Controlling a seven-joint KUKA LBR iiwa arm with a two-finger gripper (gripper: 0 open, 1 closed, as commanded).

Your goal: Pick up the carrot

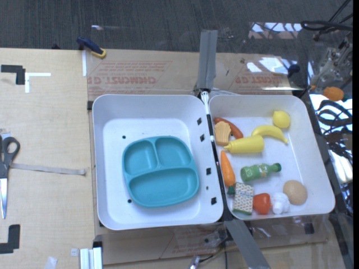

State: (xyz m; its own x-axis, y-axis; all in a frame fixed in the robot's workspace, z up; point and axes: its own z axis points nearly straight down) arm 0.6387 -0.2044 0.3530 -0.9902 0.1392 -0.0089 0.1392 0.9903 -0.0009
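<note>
The carrot (226, 167) lies in the right bin (321, 167), close against its left wall, with its long axis running from 12 to 6 o'clock. The arm's tool (332, 72) waits outside this bin, toward 2 o'clock from the carrot; how far it is opened I cannot tell. Just right of the carrot lies a green bottle (259, 171). The left bin (106, 167) holds a teal divided plate (161, 171).
</note>
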